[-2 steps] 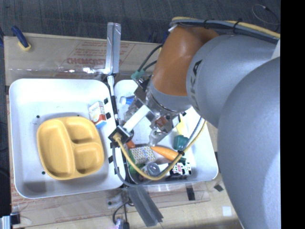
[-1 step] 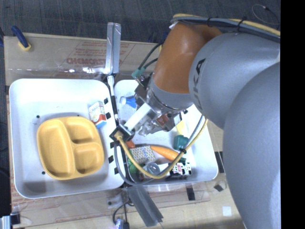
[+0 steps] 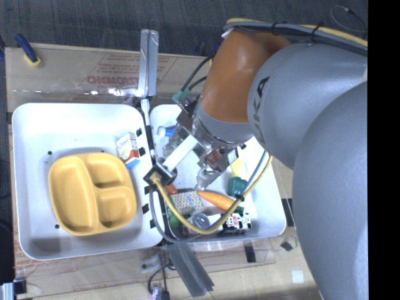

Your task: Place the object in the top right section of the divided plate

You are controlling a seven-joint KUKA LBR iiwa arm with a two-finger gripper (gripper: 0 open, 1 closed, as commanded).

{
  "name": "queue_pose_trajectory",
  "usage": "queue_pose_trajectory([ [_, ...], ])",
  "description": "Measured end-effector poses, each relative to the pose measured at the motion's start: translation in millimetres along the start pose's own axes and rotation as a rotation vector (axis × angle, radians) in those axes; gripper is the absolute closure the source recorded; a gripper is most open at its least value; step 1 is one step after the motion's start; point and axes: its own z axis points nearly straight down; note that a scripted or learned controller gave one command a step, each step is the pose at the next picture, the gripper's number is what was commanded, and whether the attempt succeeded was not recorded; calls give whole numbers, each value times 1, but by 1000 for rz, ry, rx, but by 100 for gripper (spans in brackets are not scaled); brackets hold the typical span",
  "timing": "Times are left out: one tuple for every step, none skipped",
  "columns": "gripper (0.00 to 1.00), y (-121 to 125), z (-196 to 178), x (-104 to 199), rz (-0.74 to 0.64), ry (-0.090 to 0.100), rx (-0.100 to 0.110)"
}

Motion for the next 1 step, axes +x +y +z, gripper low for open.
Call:
queue_pose_trajectory([
  [100, -1, -9, 1, -10, -3, 2],
])
